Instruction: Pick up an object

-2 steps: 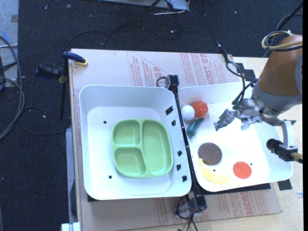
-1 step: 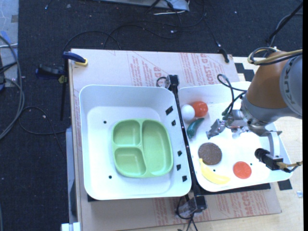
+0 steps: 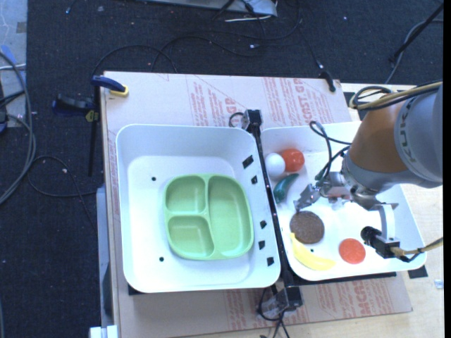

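The right bin [image 3: 412, 220] holds several objects. A white ball [image 3: 274, 164] and an orange-red ball [image 3: 293, 159] lie at its far left, with a green pepper-like piece [image 3: 285, 185] just below them. A brown round disc [image 3: 307, 227], a yellow banana [image 3: 312, 258] and a red-orange round piece [image 3: 352, 251] lie along the near side. My gripper [image 3: 318, 193] hangs low over the middle of this bin, just above the brown disc and right of the green piece. Its fingers look open with nothing between them.
The left bin [image 3: 137, 189] holds a light green divided plate [image 3: 208, 215]. A black divider with clips [image 3: 262, 189] runs between the bins. The arm's body [image 3: 394, 143] covers the right bin's far right part. Cables lie on the dark floor behind the bench.
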